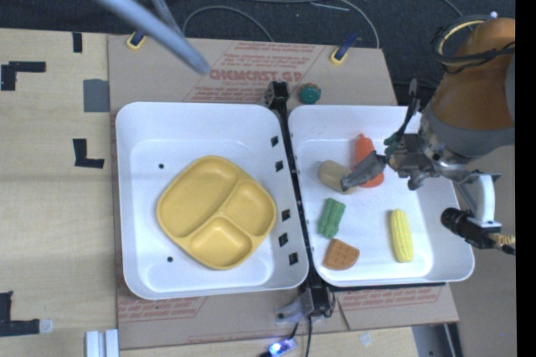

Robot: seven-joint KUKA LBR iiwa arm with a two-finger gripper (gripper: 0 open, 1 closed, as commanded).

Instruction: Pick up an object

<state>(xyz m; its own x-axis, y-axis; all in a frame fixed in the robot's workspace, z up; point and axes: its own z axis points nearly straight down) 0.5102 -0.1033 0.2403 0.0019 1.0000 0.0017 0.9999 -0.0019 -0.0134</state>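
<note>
Camera view is showing the carrot (363, 152) lying in the right bin (444, 263), touching the tan piece (333, 173), with the gripper (362, 175) reaching over both; whether it is open or closed, I cannot tell. Nothing is looking lifted yet. The cardboard (251, 66) is reading "CHEMCAST" in red.

Both white bins (134, 129) look like smooth plastic with a soft sheen. The yellow divided plate (216, 211) is smooth, slightly glossy plastic. The corn cob (401, 235), green ridged piece (331, 217) and orange waffle-like piece (341, 254) have moulded, bumpy surfaces and look like matt plastic. The worktop (42, 179) shows pale wood grain under a matt brown cardboard sheet (251, 66). The arm's orange band (481, 87) is smooth and faintly shiny.
</note>
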